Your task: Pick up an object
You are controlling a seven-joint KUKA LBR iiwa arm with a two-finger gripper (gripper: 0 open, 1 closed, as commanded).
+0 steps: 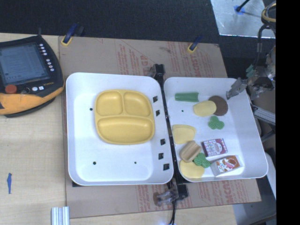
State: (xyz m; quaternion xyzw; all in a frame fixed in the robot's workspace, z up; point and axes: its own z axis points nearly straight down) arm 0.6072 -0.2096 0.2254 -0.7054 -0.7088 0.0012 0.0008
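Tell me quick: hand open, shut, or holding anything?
Hand: cannot be told; it sits at the right bin's far right rim, with nothing seen in it.

Both white bins (79, 125) look like smooth, glossy plastic, as does the yellow divided plate (124, 116). Beneath them lies matt brown cardboard (117, 55) on a pale wood-grain bench (28, 163).

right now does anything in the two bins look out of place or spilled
Nothing looks spilled or damaged. The yellow divided plastic plate lies flat in the left white bin. The toy foods crowd the right white bin; near its front edge a tan bread-like piece leans on neighbouring pieces, ordinary clutter.
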